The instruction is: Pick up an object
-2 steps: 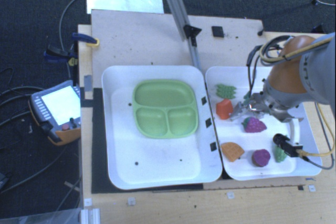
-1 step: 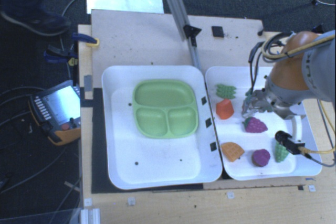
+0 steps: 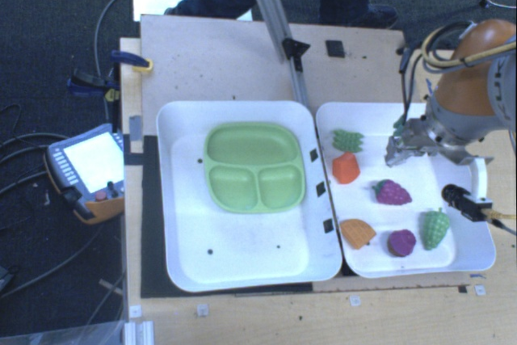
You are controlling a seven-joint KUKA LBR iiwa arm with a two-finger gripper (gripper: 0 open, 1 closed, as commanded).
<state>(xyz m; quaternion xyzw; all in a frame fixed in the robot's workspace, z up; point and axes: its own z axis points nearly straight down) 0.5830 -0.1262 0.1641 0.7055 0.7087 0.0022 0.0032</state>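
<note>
1. I see the grey two-finger gripper [image 3: 397, 155] hanging over the upper part of the right shallow white bin [image 3: 485, 258], with the arm coming in from the right.
2. Whether it is open or closed I cannot tell at this slant; nothing visible is held.
3. Right bin holds a small leafy green toy [image 3: 347, 140], an orange-red blocky toy [image 3: 346, 168], a purple grape-bunch toy [image 3: 392, 192], an orange wedge toy [image 3: 358, 233], a round dark purple toy [image 3: 401, 242] and a green grape-bunch toy [image 3: 435, 228].
4. Key relation: the purple grapes lie just below the gripper in view, nearest of all; long axis runs roughly left-right.
5. My judgement: short drop toward the near edge gets there.
6. Left white bin [image 3: 182, 254] carries a light green divided plastic plate [image 3: 255, 166], well apart.
</note>
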